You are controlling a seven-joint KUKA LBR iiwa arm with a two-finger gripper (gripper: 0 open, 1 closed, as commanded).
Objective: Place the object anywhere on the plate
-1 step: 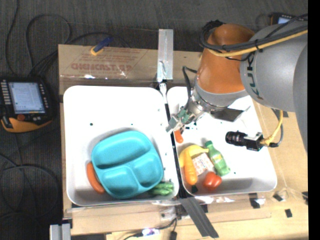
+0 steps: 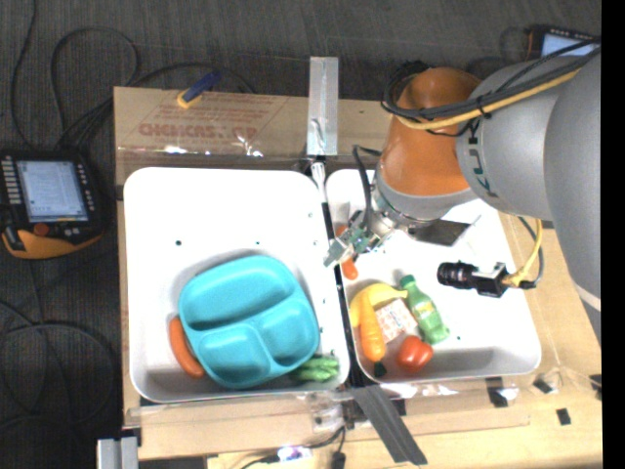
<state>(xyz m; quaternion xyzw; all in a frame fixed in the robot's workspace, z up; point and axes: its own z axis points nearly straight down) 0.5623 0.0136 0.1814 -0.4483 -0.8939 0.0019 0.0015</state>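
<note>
Near, lower middle of frame: green toy lying at the front wall of the left bin, just beside the plate.

Lower left: blue sectioned plate, nothing resting on it; an orange piece lies tucked against its left edge.

Lower right, right bin: cluster of toy food, namely orange carrot, yellow piece, green bottle, red pepper. The object to place probably sits among these; which one cannot be told.

Middle: gripper at the divider between the bins, a small orange bit just below it. Whether the jaws are apart or together cannot be told.

Far, upper frame: cardboard sheet on the table.

Progress, judged: placing not yet done.
</note>
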